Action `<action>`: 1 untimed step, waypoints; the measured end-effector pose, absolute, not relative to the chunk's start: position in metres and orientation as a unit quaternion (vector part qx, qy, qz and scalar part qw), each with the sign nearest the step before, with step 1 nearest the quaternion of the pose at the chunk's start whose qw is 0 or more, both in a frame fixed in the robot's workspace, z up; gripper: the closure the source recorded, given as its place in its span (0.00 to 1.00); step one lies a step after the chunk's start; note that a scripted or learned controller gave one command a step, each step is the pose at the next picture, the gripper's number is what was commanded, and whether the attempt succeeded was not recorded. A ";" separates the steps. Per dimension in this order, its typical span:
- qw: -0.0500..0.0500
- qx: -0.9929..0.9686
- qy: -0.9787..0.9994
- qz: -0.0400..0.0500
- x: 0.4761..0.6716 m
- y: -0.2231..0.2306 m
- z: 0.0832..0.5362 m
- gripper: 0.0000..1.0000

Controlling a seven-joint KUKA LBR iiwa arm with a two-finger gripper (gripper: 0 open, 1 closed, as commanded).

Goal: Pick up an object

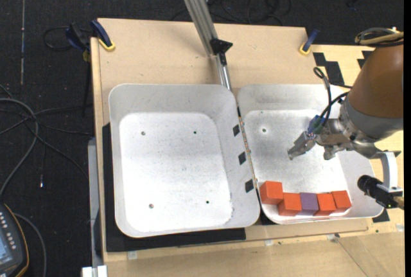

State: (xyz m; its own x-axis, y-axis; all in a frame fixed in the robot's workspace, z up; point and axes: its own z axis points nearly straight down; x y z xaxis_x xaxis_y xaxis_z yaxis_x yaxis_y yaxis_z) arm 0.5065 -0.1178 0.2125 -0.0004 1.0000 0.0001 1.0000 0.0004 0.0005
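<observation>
A row of blocks lies along the front wall of the right bin point(276, 102): an orange block point(271, 191), a second orange block point(291, 204), a purple block point(309, 202), and further orange blocks point(333, 201) to its right. My gripper point(313, 147) hangs over the middle of the right bin, above and behind the blocks, its two fingers spread apart with nothing between them. The arm's grey body with its orange band point(382, 86) comes in from the right.
The left bin point(170, 160) sits beside the right one, sharing a raised middle wall. A slanted metal pole point(200, 9) stands at the bench's back. Clamps sit on the bench's far corners.
</observation>
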 end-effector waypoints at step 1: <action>0.004 0.709 0.705 -0.001 0.506 -0.202 0.247 0.00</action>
State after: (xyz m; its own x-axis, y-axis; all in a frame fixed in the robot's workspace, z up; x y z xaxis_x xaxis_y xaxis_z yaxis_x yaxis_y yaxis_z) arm 0.5059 -0.2022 0.2466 0.0058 1.0000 -0.0061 1.0000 -0.0058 0.0043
